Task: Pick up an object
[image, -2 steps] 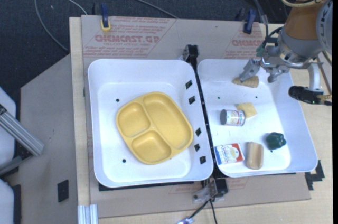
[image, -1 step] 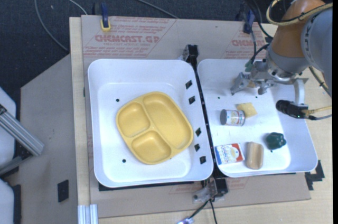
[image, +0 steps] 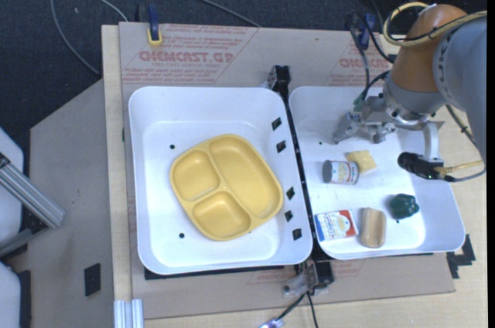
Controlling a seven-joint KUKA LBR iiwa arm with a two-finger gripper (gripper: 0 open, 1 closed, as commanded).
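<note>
Poised over the far part of the right bin point(image: 441, 237), my end effector point(image: 363, 125) hangs above bare white floor, with nothing between its tips; whether it is apart or together I cannot tell from this slanted view. Candidate objects lie nearer the camera in the same bin: a small tin can point(image: 340, 172) on its side, a pale yellow block point(image: 361, 160) just beside it, a red and white carton point(image: 336, 225), a tan roll point(image: 373, 227) touching or nearly touching the carton, and a dark green lump point(image: 402, 205) toward the right wall. The left bin point(image: 147, 164) carries a yellow divided tray point(image: 225, 186). Both bins rest on the desk point(image: 193, 48).

Step in hand, as I judge it: the approach, with no grasp made. The yellow block and the can sit closest to my tips. My next move calls for a short shift toward one of them, alignment across its narrow side, then descent and closing.
</note>
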